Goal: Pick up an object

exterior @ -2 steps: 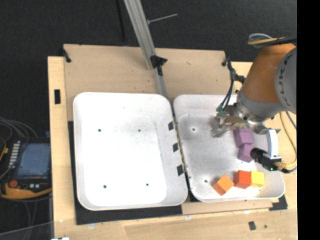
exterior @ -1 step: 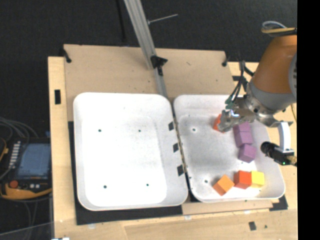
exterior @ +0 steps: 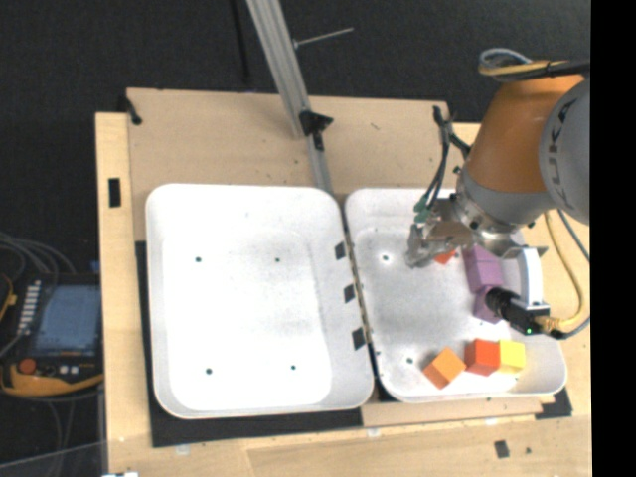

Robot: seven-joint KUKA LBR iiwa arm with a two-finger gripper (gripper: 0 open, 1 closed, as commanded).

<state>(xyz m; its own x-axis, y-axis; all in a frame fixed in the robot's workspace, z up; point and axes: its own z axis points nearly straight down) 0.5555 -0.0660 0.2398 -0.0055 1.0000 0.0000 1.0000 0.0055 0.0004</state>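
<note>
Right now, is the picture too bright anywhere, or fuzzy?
In the camera view, both white bins glare nearly blank; the floor around the bench is very dark; the gripper looks soft, while the orange block and the yellow block stay clear.

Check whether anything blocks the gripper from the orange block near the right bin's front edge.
Nothing visible does. The gripper sits toward the back of the right bin; bare floor lies between it and the orange block.
</note>
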